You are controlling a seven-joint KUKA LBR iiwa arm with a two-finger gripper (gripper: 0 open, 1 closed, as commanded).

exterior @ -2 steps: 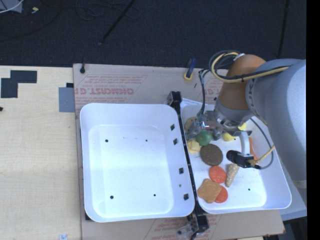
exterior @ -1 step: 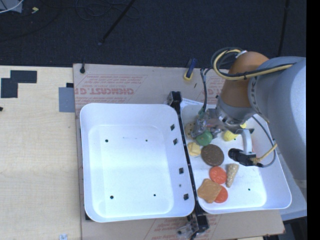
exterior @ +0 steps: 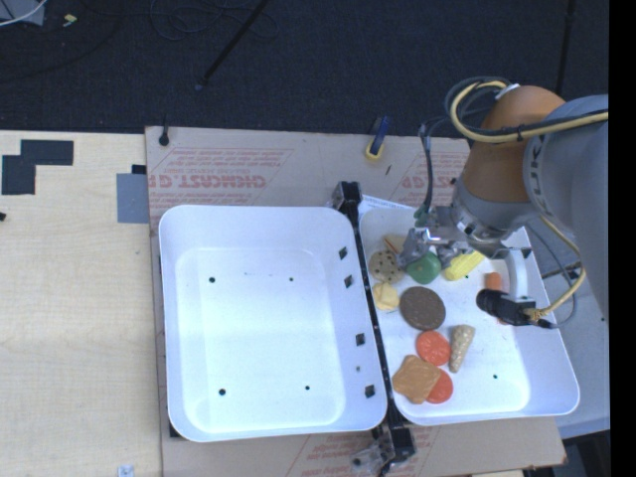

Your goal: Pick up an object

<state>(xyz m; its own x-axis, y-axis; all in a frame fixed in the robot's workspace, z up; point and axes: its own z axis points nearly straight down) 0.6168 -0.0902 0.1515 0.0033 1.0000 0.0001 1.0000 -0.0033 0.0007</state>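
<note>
My gripper reaches down into the back of the right bin. Directly under it, touching or nearly touching, lies a green round object. Whether the gripper holds it cannot be made out. A yellow piece lies just right of the gripper, and a speckled cookie just left of it. Nearer the front lie a dark brown disc, a red-orange disc, a tan cone and an orange square cracker.
The left bin stands beside the right one, with a black divider between them. A small pale yellow piece lies by the divider, and a small orange piece towards the right wall. The arm's grey body hangs over the right bin's back corner.
</note>
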